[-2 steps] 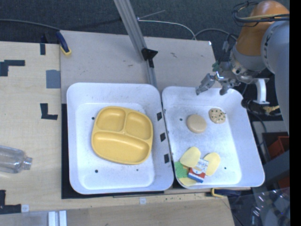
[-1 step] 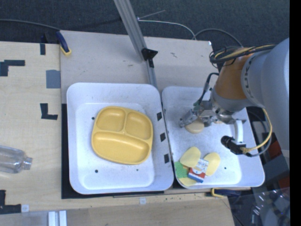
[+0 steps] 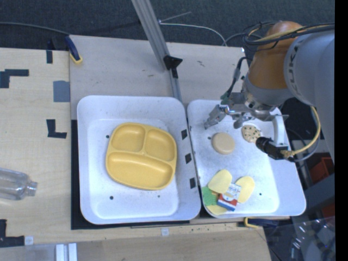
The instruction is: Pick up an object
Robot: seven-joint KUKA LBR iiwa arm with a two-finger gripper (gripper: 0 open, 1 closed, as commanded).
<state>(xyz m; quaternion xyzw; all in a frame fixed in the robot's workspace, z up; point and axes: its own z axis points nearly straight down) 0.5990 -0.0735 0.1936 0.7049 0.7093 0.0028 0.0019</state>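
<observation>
My gripper [image 3: 223, 123] hangs over the back of the right bin [image 3: 283, 194], fingers spread open with nothing between them. Just in front of it a round beige puck [image 3: 223, 143] lies on the bin floor, apart from the fingertips. To the puck's right, a speckled cookie-like disc [image 3: 250, 132] sits close under the wrist. Two yellow pieces [image 3: 220, 181] [image 3: 245, 187], a small red, white and blue box [image 3: 230, 196] and a green piece [image 3: 209, 196] cluster at the bin's front. A yellow divided plate [image 3: 141, 155] lies in the left bin [image 3: 89, 145].
A slanted metal pole [image 3: 152, 29] runs down to the wall between the bins at the back. A clear plastic bottle [image 3: 13, 185] lies on the bench at far left. Cables [image 3: 304, 145] loop from the wrist over the right bin's right rim.
</observation>
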